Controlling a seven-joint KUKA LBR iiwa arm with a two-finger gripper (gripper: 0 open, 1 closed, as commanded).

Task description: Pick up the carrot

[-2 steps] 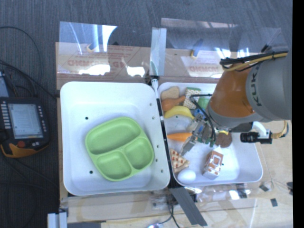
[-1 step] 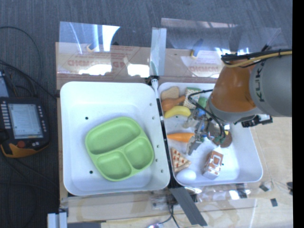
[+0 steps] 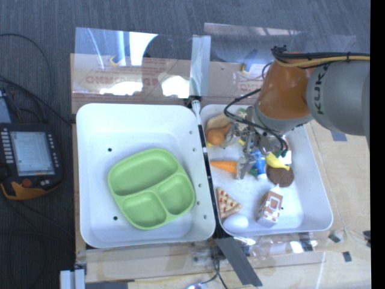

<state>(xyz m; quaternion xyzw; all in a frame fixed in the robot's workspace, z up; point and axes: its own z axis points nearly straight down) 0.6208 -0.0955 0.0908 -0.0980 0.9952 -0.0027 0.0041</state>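
The carrot [image 3: 224,167] is a small orange cone lying on the floor of the right bin [image 3: 313,179], near its left wall, tip pointing left. My gripper [image 3: 247,164] hangs over the right bin from the grey arm with its orange band, its metal fingers [image 3: 245,168] pointing down just to the right of the carrot's thick end. Nothing shows between the fingers; the carrot lies beside them, not in them.
The right bin also holds a bread roll [image 3: 217,131], a blue and yellow toy [image 3: 269,160], a brown cookie [image 3: 280,175], a pizza slice [image 3: 226,202], a white egg [image 3: 238,222] and a small box [image 3: 271,206]. The left bin [image 3: 96,125] holds a green divided plate [image 3: 151,187].
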